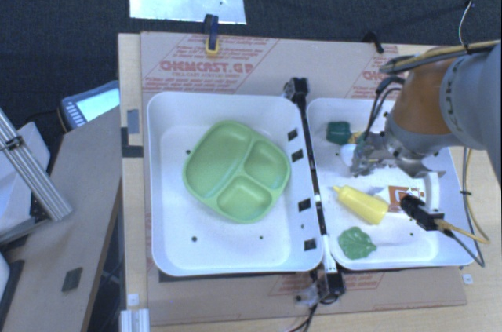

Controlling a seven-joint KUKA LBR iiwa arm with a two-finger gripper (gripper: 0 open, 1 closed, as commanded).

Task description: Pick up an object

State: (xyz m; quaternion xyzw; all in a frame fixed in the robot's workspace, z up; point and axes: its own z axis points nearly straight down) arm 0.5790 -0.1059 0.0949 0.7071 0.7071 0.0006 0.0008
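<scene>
The right bin (439,248) holds a dark green block (339,132) at its far left, a yellow squeeze bottle (362,202) lying on its side, and a green leafy piece (357,242) near the front. A small white object (347,154) lies just left of my gripper (364,163). The gripper hangs low over the middle of this bin, above the yellow bottle and right of the green block. A red-and-white card (401,195) lies under the wrist, partly hidden by it.
In the left bin (169,244) a light green divided plate (235,169) sits in the middle. A black divider strip (306,166) runs between the bins. The grey arm with its orange band (427,107) covers the right bin's far right part. Cables trail past the right bin's front right corner.
</scene>
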